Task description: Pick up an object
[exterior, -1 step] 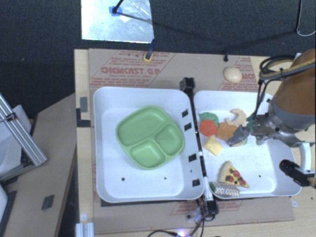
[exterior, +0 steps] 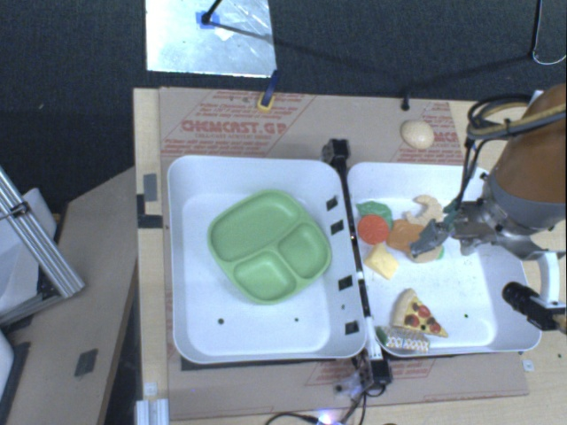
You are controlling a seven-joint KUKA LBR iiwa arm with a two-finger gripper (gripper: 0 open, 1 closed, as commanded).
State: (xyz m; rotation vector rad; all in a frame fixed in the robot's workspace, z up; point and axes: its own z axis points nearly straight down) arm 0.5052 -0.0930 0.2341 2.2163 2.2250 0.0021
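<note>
A: What's at the gripper [exterior: 431, 239]?
B: It's low in the right bin [exterior: 461, 312], its tip on an orange food piece [exterior: 407, 235]; whether it's spread or pinching, I cannot tell.
A: And just beyond?
B: A yellow wedge [exterior: 383, 261] and a red tomato [exterior: 373, 228] lie beside that piece. A pizza slice [exterior: 418, 314] sits nearer the camera.
A: Farthest off?
B: The green divided plate [exterior: 268, 245] in the left bin [exterior: 195, 264].

Brown bench [exterior: 230, 122] under two white bins [exterior: 190, 326], a cream ball [exterior: 417, 134] beside the right one.
</note>
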